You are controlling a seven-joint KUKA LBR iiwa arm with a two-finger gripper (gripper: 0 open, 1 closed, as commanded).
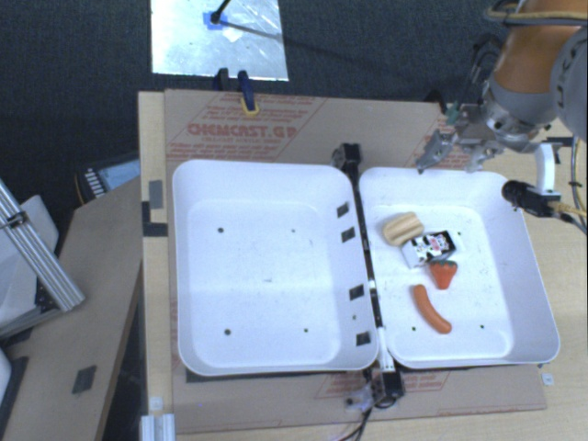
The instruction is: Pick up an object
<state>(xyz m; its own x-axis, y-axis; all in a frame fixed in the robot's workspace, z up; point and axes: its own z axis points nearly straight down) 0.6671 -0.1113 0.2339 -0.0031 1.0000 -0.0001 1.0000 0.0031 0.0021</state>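
Your gripper [452,154], fingers spread and empty, hangs over the right bin's [524,246] far rim; the objects lie nearer you, the bread roll [401,228] closest, sausage [431,309] farthest.

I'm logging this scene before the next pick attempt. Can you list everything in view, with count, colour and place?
Bins: two, white, side by side on the bench.
Bread roll: one, tan, right bin, upper middle.
Small packet: one, black and white, right bin, just below the roll.
Strawberry-like piece: one, red, right bin, touching the packet.
Sausage: one, orange, right bin, lower middle.
Cardboard sheet: one, brown, under the bins.
Foil sheet: one, silver, beyond the bench.
Gripper: one, grey, above the right bin's far rim.
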